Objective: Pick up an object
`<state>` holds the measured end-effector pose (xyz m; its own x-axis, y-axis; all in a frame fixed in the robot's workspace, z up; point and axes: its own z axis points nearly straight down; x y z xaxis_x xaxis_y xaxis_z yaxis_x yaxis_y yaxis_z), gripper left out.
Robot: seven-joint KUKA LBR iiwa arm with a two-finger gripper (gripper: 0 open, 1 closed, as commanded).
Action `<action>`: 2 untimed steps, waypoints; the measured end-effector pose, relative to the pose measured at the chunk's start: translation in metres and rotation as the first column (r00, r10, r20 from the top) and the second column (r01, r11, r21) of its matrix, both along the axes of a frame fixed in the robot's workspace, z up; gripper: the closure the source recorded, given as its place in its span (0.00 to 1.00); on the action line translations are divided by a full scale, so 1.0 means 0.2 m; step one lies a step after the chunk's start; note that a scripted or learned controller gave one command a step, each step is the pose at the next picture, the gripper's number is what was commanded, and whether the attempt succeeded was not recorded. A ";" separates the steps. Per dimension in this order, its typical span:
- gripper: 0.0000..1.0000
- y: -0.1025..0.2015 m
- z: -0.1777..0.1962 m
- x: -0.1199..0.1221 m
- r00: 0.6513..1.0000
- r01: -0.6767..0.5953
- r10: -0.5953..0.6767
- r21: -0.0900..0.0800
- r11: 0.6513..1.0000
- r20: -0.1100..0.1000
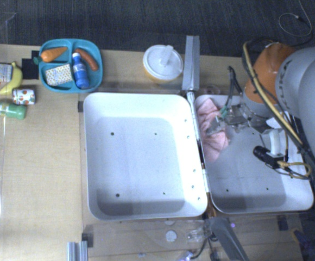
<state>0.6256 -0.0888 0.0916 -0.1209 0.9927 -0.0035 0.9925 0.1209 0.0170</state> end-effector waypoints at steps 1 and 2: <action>1.00 0.01 0.05 0.01 1.000 -0.003 0.003 0.003 1.000 0.002; 1.00 0.22 0.46 0.22 0.979 -0.202 0.202 0.000 0.979 -0.015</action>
